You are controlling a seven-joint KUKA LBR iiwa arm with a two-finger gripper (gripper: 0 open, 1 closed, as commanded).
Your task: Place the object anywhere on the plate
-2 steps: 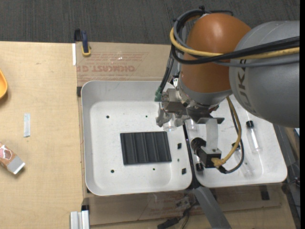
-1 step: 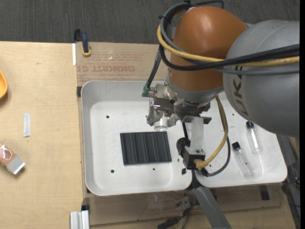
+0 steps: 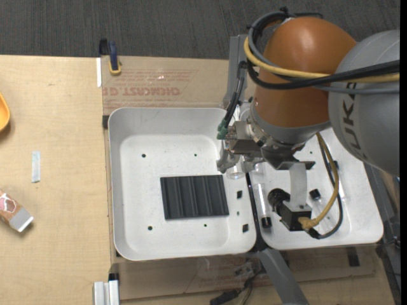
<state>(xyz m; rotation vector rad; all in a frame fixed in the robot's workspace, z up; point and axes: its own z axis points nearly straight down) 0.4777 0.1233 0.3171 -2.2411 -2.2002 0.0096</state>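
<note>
A black ribbed plate (image 3: 194, 196) lies flat in the left white bin (image 3: 127, 170), a little below its middle. My gripper (image 3: 236, 165) hangs under the orange wrist band (image 3: 305, 56), over the divide between the two bins and just above the plate's upper right corner. The wrist hides its tips. A slim white pen-like object with a dark tip (image 3: 261, 205) lies in the right bin (image 3: 362, 221), close to its left wall and below the gripper. Whether anything is in the gripper I cannot make out.
Black blocks and a yellow cable (image 3: 321, 215) sit in the right bin under the arm. On the wooden bench to the left lie a small white strip (image 3: 35, 167), a wrapped item (image 3: 14, 212) and an orange thing (image 3: 3, 112). Cardboard (image 3: 152, 84) lies behind the left bin.
</note>
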